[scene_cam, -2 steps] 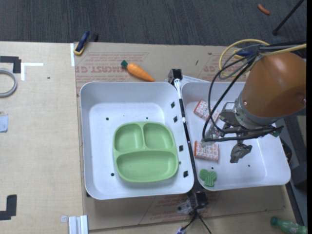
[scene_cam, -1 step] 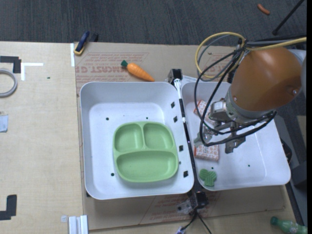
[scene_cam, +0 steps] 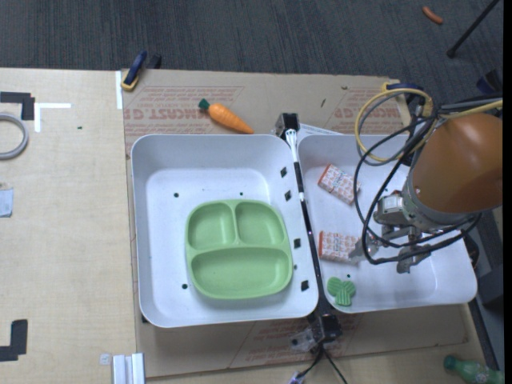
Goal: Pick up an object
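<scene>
Camera view: arm (scene_cam: pixel 456 166) over right bin (scene_cam: pixel 448 290), near carton (scene_cam: pixel 337 246).

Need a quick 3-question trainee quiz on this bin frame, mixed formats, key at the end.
1. True or false: the green divided plate lies in the left bin.
2. Multiple choice: the toy carrot lies A) in the right bin, B) on the cardboard behind the bins, C) on the plate.
3. Fill in: the right bin holds two small printed boxes and a small ____ ridged piece near its front left corner.

Key: 1 true; 2 B; 3 green. Note: the gripper is low over the right bin, beside the nearer box.
</scene>
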Robot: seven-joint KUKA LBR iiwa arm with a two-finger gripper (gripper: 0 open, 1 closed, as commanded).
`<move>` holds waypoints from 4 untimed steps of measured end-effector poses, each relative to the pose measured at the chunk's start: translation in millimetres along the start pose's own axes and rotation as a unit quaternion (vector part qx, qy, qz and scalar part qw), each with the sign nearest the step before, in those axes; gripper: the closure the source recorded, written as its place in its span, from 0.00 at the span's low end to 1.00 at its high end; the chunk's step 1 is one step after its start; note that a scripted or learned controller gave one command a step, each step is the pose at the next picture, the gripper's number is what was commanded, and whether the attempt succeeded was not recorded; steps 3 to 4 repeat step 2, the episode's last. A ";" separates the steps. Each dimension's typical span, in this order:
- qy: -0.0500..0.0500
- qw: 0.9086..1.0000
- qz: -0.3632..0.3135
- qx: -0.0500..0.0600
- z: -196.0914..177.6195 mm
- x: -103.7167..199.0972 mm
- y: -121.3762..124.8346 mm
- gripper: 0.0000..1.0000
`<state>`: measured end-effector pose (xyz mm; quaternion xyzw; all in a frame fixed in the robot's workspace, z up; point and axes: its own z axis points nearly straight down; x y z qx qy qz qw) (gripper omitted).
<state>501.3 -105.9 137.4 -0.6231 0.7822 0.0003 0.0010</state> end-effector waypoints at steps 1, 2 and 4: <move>-0.001 0.999 0.036 0.001 -55.0 -73.1 -41.0 0.00; -0.001 0.998 -0.068 0.002 -55.1 -53.2 -125.5 0.00; -0.001 0.998 -0.068 0.002 -55.1 -53.2 -125.5 0.00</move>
